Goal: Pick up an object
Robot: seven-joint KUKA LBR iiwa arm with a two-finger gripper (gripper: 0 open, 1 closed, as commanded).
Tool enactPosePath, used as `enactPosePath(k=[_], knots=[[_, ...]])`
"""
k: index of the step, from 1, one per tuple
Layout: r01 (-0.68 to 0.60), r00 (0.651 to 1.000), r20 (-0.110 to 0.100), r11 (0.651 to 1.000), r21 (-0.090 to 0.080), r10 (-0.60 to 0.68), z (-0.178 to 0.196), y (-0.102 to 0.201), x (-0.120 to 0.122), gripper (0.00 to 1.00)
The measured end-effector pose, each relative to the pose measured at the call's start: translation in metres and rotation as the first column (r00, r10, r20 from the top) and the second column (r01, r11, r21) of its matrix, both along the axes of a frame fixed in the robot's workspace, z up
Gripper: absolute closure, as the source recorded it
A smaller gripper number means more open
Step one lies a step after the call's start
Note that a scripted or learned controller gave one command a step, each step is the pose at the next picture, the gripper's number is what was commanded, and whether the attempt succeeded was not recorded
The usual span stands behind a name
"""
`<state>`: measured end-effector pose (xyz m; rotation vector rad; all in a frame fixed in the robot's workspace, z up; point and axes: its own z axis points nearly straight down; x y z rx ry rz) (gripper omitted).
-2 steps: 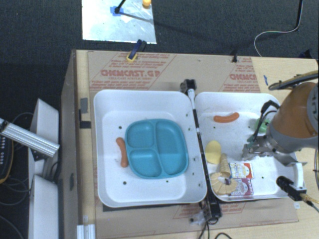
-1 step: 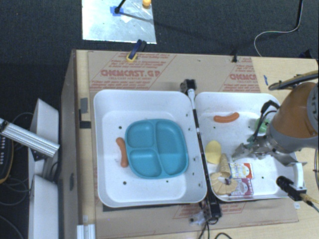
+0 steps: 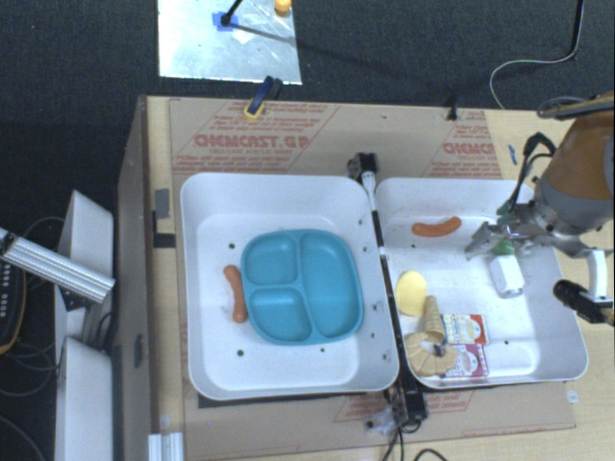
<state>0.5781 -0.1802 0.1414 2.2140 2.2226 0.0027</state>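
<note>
Two white bins (image 3: 197,257), one blue divided plate (image 3: 301,286), two sausages (image 3: 234,293), one lemon (image 3: 410,292), one ice-cream cone (image 3: 432,321)

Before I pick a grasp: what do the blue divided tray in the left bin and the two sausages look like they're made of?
Blue tray: probably hard moulded plastic, smooth and slightly glossy, with even colour and rounded compartment walls.
Sausage beside the tray and sausage in the right bin: likely plastic or rubber toy food; uniform orange-red, soft sheen. Stiffness can't be judged.
</note>
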Motion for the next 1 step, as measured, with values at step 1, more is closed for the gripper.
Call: enactPosePath(k=[1], knots=[[0.002, 1.0, -0.004, 1.0, 0.002, -0.002, -0.0574, 0.0497, -0.0562, 0.0]])
